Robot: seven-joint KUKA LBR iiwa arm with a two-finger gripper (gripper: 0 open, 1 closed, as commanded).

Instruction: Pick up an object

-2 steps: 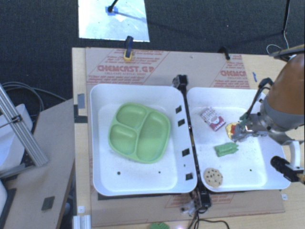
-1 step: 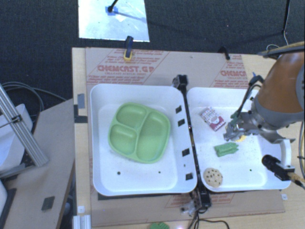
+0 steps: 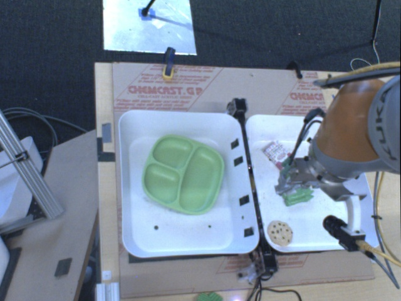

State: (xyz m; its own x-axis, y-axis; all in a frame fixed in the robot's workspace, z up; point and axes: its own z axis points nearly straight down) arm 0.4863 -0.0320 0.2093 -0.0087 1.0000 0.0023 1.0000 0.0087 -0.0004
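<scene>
Two shallow white bins sit side by side on a bench lined with brown printed board. The left bin (image 3: 135, 231) holds a light green divided plate (image 3: 183, 174) with three compartments, lying flat near the bin's middle and tilted a little against the bin's edges. The right bin (image 3: 301, 238) holds the smaller things: a small crumpled wrapper with red and white print (image 3: 274, 150) toward its far left part, a round chocolate-chip cookie (image 3: 280, 232) near its front left corner, and a green toy-like object (image 3: 299, 196) lying between them, a little to the right. The grey arm with its orange band (image 3: 348, 130) reaches in from the right and bends down over the right bin, and the gripper (image 3: 287, 182) sits low in the bin, right at the upper left end of the green object — touching it or just above it, which cannot be told from this angle. The gripper's dark metal parts bunch together there, so how far it is spread, and whether it has hold of anything, cannot be told. The green object appears to rest on the bin floor. The wrapper lies just beyond the gripper, and the cookie lies apart — nearer the front wall.
</scene>
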